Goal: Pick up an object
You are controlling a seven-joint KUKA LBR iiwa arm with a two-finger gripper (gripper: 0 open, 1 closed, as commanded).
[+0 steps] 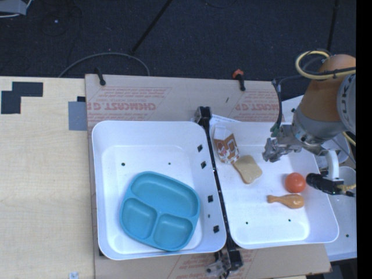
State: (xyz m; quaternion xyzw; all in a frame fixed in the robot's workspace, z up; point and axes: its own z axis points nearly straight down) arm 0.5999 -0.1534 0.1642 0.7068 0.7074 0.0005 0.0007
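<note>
In the right bin (273, 228) lie a tan bread-like slice (248, 169), a brown and white snack packet (225, 146), an orange ball (295, 182) and a tan toy drumstick (286, 200). My gripper (271, 151) hangs over the upper right part of this bin, a little right of and above the slice, left of the orange-banded wrist (325, 97). I see nothing held at its tip. The ball and the drumstick lie below and to the right of the gripper.
A blue divided plate (158, 210) rests in the left bin (116, 156). A black divider rail (212, 179) with clips runs between the bins. A black-and-white fixture (328, 179) sits at the right bin's right rim. Bare bin floor shows below the drumstick.
</note>
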